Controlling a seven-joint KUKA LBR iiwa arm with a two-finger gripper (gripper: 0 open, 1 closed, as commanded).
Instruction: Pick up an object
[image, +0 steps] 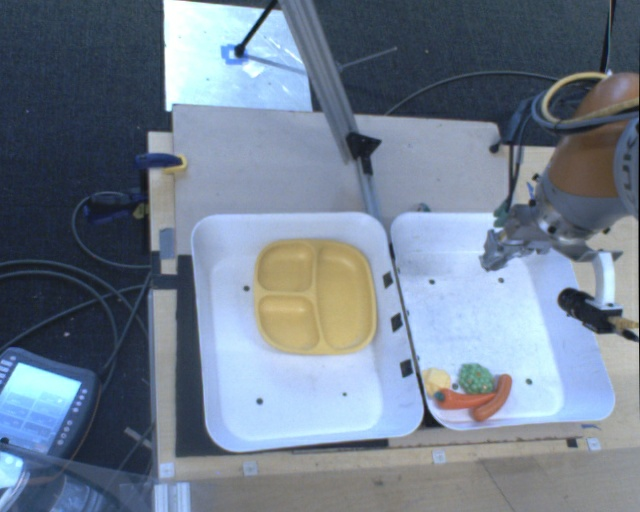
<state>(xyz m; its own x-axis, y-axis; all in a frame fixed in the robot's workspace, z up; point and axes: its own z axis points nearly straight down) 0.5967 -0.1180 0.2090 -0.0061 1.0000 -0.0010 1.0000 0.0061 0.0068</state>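
Left bin (215, 330): holds a yellow divided plate (315, 296), lying flat near the middle, untouched.

Right bin (560, 330): a small cluster of toy food sits against the near rim, at the left corner. In order from the left: a pale yellow piece (437, 379), an orange carrot (462, 399), a green broccoli-like piece (476, 378), a reddish sausage (494, 397). They lie touching or just beside one another.

Progress: nothing picked yet, as judged from the layout. All items rest on the bin floors; the whole grasp and lift remain.

Arm (595, 160): enters from the right, orange band high, wrist angled down and leftward. Gripper (495, 255) hangs over the far part of the right bin, well apart from the food cluster. Nothing visible between its tips; how wide it stands I cannot tell at this resolution.
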